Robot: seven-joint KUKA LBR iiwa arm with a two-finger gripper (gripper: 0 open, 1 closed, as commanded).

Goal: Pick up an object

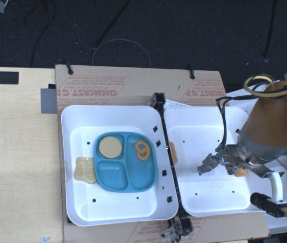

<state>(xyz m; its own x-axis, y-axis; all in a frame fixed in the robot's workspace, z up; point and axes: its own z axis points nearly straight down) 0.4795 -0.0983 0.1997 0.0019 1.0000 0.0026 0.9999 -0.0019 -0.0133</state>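
Observation:
My gripper (207, 165) hangs low over the right bin (204, 201), near its middle, with the arm (267, 125) reaching in from the right. Nothing shows under its tip. A small orange piece (241, 171) peeks out beside the wrist. A tan flat piece (173, 153) lies against the divider at the right bin's left wall. In the left bin (77, 206) a blue divided tray (118, 178) holds a round tan biscuit (110, 147) and a pretzel (142, 150). A pale toast-like slice (85, 169) lies just left of the tray.
A black divider bar (166, 151) runs between the two bins. Both sit on a cardboard sheet (133, 87) on the wooden bench (16, 161). Black cables (223, 120) loop beside the arm over the right bin's far edge.

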